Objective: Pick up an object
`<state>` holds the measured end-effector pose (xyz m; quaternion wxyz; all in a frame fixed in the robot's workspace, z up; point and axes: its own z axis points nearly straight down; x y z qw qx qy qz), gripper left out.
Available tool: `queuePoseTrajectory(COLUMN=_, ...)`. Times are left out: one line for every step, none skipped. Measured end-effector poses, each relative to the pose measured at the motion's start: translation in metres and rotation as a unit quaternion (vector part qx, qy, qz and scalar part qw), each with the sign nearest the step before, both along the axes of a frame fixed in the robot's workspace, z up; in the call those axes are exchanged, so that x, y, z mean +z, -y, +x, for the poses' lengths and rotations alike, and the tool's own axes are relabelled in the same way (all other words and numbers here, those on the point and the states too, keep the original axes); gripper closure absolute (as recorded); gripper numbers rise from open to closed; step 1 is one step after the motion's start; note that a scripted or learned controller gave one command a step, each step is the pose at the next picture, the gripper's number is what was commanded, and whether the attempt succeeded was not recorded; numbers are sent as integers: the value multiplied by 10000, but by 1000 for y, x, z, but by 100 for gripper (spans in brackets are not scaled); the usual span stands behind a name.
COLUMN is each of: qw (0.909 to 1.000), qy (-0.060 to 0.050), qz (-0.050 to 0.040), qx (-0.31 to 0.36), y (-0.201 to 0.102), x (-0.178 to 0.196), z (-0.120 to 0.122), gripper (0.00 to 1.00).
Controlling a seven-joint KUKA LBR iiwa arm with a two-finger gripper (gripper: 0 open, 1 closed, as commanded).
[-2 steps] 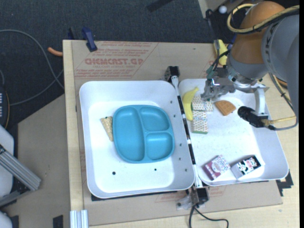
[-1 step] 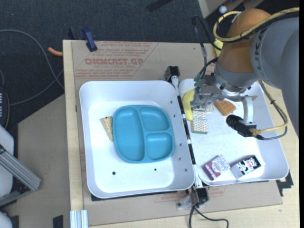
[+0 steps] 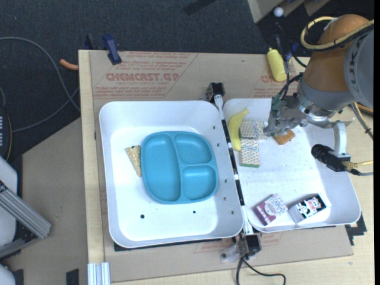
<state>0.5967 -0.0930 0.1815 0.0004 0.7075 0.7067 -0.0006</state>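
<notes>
Starting at the near edge of the right bin (image 3: 332, 218), two small packets (image 3: 271, 209) are seen, then a sponge (image 3: 250, 153) and a banana (image 3: 237, 127). Farther back, the gripper (image 3: 279, 126) is lowered beside an orange block (image 3: 285, 136); the jaw state cannot be told. A centred, straight descent is advised.

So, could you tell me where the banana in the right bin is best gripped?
Probably at mid-length, from above. The banana lies flat along the right bin's left wall, so fingers closing across its narrow width risk fouling that wall; its upper end looks freer.
</notes>
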Motion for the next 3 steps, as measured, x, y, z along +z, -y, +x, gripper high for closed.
queuePoseTrajectory(qw=10000, qy=-11, qz=16, qx=12, y=-52, x=3, z=-59, gripper=100)
queuePoseTrajectory(qw=10000, qy=10, qz=6, qx=10, y=-58, x=38, z=-1, gripper=100)
queuePoseTrajectory(qw=10000, qy=-10, qz=8, qx=3, y=-51, x=3, z=14, gripper=100)
